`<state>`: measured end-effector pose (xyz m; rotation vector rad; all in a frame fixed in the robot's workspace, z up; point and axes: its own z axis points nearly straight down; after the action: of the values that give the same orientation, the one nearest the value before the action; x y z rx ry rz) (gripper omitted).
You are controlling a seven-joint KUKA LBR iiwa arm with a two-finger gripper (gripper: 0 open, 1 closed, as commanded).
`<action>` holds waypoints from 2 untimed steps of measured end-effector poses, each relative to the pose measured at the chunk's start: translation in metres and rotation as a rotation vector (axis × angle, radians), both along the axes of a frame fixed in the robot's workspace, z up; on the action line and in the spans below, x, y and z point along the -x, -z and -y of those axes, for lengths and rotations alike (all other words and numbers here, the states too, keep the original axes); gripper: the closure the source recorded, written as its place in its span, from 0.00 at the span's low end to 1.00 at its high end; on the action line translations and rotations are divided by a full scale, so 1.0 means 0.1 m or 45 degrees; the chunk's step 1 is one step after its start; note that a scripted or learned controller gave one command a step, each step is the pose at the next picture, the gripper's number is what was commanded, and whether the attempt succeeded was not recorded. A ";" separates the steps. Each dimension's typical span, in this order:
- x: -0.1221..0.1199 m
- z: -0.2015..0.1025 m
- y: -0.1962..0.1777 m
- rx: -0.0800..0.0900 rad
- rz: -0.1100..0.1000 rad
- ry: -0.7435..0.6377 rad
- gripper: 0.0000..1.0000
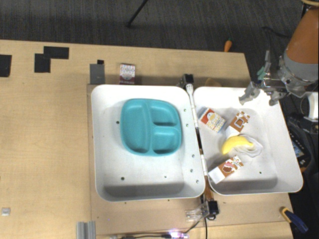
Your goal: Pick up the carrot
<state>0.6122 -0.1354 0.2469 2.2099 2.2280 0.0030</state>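
Note:
My gripper hangs over the back right corner of the right bin. It is open, its two fingers spread wide with nothing between them. A small orange thing lies at the bench's back edge, beyond the bin; I cannot tell whether it is the carrot. In the right bin, a yellow banana rests by a clear wrapper, left of and nearer than the gripper.
Three small snack cartons lie in the right bin: one at the left, one near the gripper, one at the front. A teal divided plate sits in the left bin. A ridge separates the bins.

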 end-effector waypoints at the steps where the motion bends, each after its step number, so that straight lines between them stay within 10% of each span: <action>1: 0.29 -0.40 -0.43 -0.004 0.004 0.447 0.00; 2: 0.37 -0.91 -0.26 -0.006 -0.004 0.655 0.00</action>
<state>0.5749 -0.0446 0.2733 2.7082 1.5956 0.0029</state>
